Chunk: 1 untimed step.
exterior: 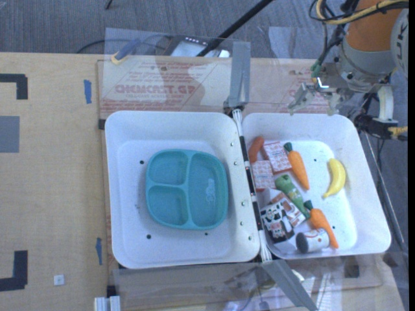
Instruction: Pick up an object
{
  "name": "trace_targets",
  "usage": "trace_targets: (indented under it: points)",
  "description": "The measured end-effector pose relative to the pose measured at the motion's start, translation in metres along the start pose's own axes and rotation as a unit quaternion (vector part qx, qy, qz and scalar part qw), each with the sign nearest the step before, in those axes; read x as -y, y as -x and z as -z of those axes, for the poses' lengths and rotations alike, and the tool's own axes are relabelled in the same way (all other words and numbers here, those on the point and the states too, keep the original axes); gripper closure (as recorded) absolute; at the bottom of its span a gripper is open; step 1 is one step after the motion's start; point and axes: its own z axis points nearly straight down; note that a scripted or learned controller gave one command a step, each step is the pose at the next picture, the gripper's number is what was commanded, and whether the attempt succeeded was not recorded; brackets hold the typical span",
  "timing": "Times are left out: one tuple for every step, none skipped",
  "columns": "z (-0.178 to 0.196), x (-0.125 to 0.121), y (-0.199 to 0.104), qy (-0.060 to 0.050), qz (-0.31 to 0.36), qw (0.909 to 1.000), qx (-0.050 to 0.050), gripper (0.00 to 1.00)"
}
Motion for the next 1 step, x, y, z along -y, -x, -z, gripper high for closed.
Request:
trace_targets:
  points:
    - [-0.1469, 0.0018, -0.0021, 0.005, 0.096, 0.9953, 0.001, 0.0]
